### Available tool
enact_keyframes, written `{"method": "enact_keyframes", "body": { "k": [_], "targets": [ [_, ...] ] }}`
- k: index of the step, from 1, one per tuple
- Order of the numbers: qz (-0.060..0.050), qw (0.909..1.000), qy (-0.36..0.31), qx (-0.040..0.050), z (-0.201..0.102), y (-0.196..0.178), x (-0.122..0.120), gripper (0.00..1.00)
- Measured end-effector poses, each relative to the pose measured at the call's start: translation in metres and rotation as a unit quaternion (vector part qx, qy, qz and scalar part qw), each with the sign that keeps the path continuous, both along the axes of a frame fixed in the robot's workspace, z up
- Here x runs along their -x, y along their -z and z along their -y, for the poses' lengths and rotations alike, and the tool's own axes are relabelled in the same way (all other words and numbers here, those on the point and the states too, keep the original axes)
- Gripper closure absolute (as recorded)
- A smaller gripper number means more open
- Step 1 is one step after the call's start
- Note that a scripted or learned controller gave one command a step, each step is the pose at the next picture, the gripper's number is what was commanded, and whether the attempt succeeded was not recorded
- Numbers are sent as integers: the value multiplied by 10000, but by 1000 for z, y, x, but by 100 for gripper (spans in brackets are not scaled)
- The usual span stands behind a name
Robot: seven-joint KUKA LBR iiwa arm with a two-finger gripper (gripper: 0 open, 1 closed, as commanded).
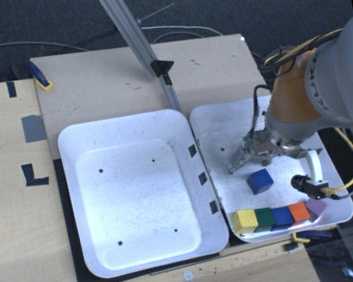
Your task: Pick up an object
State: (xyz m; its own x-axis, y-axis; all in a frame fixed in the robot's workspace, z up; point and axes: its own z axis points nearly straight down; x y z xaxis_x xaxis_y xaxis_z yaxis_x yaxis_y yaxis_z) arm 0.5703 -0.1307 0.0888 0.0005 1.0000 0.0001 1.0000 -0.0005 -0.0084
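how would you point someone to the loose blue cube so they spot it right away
Look in the right bin, where the gripper hangs. Just below the gripper, the blue cube sits alone on the floor. Unlike the row of blocks lined up along the near wall, it stands apart and sits turned at an angle.

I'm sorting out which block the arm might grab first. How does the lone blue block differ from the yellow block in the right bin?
The blue block lies by itself near the bin's middle, just below the gripper; the yellow block sits at the left end of a row along the bin's near wall. The blue block is turned askew; the yellow block lines up with its neighbours, touching the green one. Both look like small cubes of similar size, resting in the right bin.
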Motion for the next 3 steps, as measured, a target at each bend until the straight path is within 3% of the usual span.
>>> {"method": "enact_keyframes", "body": {
  "k": [1,2,3],
  "targets": [
    [9,10000,9,1,14,-2,49,0],
    [18,10000,-15,-11,12,-12,47,100],
    [70,10000,-48,-11,-70,-107,38,100]
  ]
}}
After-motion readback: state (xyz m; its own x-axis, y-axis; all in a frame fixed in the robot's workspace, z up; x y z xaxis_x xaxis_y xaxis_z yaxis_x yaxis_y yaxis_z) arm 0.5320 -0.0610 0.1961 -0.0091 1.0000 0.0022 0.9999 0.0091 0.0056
